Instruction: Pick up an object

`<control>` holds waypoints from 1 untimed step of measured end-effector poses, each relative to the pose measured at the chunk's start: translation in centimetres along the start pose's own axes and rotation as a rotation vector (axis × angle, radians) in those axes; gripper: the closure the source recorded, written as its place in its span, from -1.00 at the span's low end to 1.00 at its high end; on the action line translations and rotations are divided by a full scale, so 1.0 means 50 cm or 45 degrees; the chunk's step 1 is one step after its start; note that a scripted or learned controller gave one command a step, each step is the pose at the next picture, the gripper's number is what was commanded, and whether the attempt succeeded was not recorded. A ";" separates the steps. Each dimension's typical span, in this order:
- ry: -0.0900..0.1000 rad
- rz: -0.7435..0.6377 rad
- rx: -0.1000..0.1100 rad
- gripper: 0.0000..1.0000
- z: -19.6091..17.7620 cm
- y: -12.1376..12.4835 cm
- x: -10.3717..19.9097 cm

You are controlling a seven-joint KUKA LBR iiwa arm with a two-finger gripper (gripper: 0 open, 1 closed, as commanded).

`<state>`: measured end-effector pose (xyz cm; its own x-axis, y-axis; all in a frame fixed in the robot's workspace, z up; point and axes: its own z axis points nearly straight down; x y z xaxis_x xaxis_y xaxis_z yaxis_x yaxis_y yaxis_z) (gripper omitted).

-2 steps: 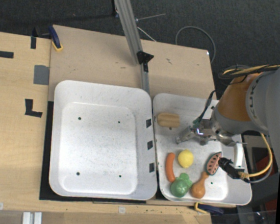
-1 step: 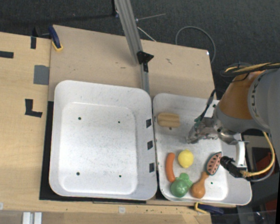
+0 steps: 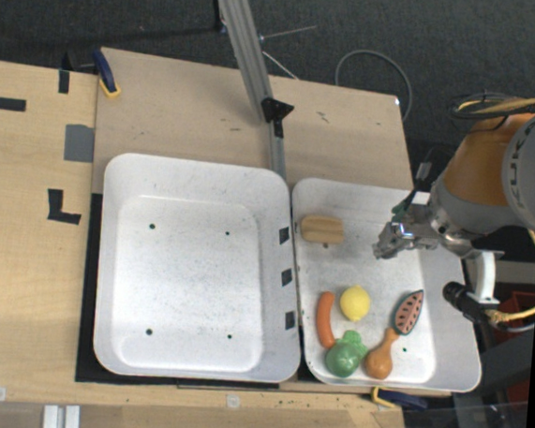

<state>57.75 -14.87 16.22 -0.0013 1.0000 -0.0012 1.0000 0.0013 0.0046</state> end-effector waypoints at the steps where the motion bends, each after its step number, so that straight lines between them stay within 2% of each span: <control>1: 0.001 0.000 0.002 1.00 -0.088 -0.008 0.004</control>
<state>57.32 -14.64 20.64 -0.0017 1.0000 -0.0008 1.0000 0.0017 0.0034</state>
